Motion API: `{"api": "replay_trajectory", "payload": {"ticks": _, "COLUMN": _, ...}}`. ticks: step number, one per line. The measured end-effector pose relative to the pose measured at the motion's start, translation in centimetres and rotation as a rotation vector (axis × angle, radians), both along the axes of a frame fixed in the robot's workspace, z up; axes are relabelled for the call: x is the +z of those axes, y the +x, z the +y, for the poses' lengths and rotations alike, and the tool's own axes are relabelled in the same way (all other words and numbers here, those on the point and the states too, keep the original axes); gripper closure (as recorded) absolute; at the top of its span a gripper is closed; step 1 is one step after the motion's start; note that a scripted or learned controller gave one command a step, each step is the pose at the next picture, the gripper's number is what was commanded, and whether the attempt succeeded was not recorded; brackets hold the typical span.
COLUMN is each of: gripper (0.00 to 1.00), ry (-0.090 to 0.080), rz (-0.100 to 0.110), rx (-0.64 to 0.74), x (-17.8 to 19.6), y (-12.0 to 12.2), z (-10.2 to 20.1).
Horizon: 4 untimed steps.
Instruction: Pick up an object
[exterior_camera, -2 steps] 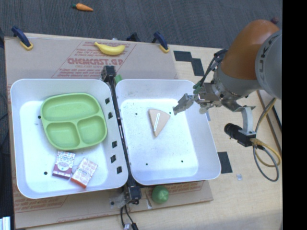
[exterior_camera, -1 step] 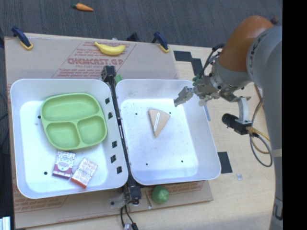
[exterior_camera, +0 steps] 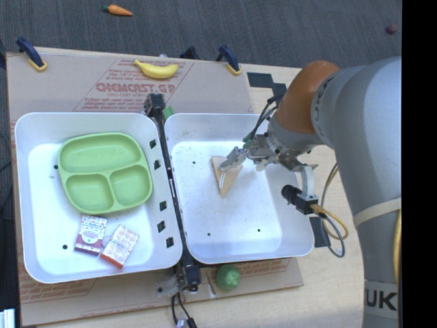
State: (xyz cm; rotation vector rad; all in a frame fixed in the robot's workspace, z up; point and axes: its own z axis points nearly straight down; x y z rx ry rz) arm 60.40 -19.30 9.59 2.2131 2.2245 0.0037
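Fingers (exterior_camera: pixel 235 157): state cannot be told from the camera view; the metal tips are seen low over the right bin (exterior_camera: pixel 205 248), at or just above the upper end of a tan wedge-shaped object (exterior_camera: pixel 226 175), but whether anything is clamped between them is not resolved. The gripper (exterior_camera: pixel 240 156) is carried in from the right by the grey arm (exterior_camera: pixel 365 108), with the orange band (exterior_camera: pixel 300 104) seen just above the wrist and a black cable fitting (exterior_camera: pixel 298 198) hung below it. The wedge is lying in the middle of the right bin, narrow end pointed down toward the near wall, well apart from all bin walls. In the left bin (exterior_camera: pixel 27 251), a green divided plate (exterior_camera: pixel 104 170) is laid flat in the upper half; two small snack packets are placed just below it, a dark red one (exterior_camera: pixel 91 234) and an orange-red one (exterior_camera: pixel 120 244), side by side and nearly touching. A black divider strip (exterior_camera: pixel 167 183) is run between the two bins. A yellow banana (exterior_camera: pixel 156 67) is set on the printed cardboard sheet (exterior_camera: pixel 123 87) behind the bins. A green ball (exterior_camera: pixel 228 277) is sat on the cardboard just in front of the right bin's near wall. Blue clamps (exterior_camera: pixel 31 53) are fixed at the back corners of the cardboard. A small orange carrot-shaped item (exterior_camera: pixel 118 9) is left on the dark carpet (exterior_camera: pixel 205 12) beyond the bench.
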Motion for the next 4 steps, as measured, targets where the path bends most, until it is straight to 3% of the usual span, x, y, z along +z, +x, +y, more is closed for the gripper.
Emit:
{"api": "replay_trajectory", "payload": {"ticks": 1, "gripper": 1.00, "ry": 0.002, "rz": -0.001, "rx": 0.005, "x": 1.1, "y": 0.1, "z": 0.2}}
{"api": "replay_trajectory", "payload": {"ticks": 2, "gripper": 0.00, "ry": 0.002, "rz": -0.001, "rx": 0.005, "x": 1.1, "y": 0.1, "z": 0.2}}
{"api": "replay_trajectory", "payload": {"ticks": 3, "gripper": 0.00, "ry": 0.001, "rz": 0.006, "rx": 0.002, "x": -0.4, "y": 2.9, "z": 4.0}}
{"api": "replay_trajectory", "payload": {"ticks": 4, "gripper": 1.00, "ry": 0.001, "rz": 0.006, "rx": 0.005, "x": 0.7, "y": 3.0, "z": 4.0}}
